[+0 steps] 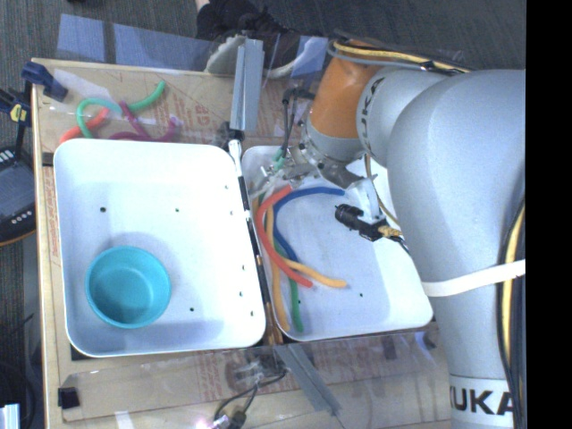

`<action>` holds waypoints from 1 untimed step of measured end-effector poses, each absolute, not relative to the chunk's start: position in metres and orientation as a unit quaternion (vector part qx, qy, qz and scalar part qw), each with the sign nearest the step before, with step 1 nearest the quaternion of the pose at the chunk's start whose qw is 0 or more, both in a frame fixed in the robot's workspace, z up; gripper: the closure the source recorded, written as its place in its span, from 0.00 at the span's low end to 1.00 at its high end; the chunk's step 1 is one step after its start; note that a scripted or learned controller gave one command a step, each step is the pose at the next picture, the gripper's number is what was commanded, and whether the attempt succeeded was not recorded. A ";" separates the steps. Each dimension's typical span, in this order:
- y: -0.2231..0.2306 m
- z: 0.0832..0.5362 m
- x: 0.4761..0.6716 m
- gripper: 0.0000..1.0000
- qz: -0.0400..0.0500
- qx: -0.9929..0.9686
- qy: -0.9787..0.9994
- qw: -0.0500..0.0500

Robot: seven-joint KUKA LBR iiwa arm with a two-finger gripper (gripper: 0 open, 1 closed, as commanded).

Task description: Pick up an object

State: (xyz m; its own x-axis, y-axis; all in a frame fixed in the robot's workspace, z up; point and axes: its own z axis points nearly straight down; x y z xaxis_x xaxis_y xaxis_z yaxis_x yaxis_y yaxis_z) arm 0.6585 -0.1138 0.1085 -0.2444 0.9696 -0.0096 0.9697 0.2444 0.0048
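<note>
Over the right bin: the grey arm (447, 195) reaches in from the right, its orange band (338, 101) above the bin's far-left corner, so the end effector (284, 164) sits low beside the loose pieces gathered there.
End effector state: I cannot tell how it stands; the wrist and cabling hide the tips, and nothing is visibly gripped.
Right bin (393, 302): flexible tubes lie bunched along its left wall, an orange tube (299, 271), a blue tube (295, 199), a yellow one and a green one, overlapping near the top; probably they slid together against the wall.
Likely target: the tube ends crowd directly under the wrist, so one of them is the probable pick.
Left bin (143, 186): a teal bowl (128, 285) rests upright in its near-left part, well apart from the arm.
Bench behind the left bin: more coloured tubes (125, 119) lie outside the bins.
</note>
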 end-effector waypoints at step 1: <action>-0.113 0.119 0.659 1.00 0.000 0.614 0.790 0.005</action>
